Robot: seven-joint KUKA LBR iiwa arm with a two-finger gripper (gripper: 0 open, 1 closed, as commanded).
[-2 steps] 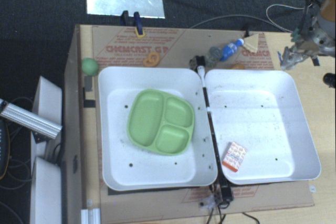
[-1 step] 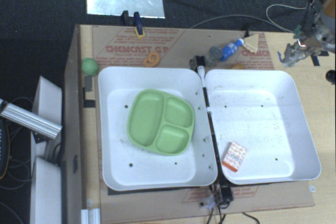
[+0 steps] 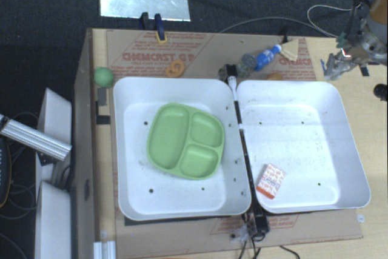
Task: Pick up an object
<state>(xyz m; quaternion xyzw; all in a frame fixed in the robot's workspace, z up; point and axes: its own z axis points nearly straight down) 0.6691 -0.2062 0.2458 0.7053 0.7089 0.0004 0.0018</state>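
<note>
Gripper (image 3: 339,63) up at the right edge, off beyond the bins, nothing between its fingers.

From the overhead camera: the gripper hangs over the bench past the far right corner of the right white plastic bin (image 3: 345,130), and whether the claw is released or clenched, I cannot tell. In that bin a small orange-and-white printed packet (image 3: 270,181) lies near the front left corner. In the left white bin (image 3: 127,130) a light green divided plastic plate (image 3: 185,141) sits about mid-floor. A green ball (image 3: 103,76) rests on the bench by that bin's far left corner.
</note>
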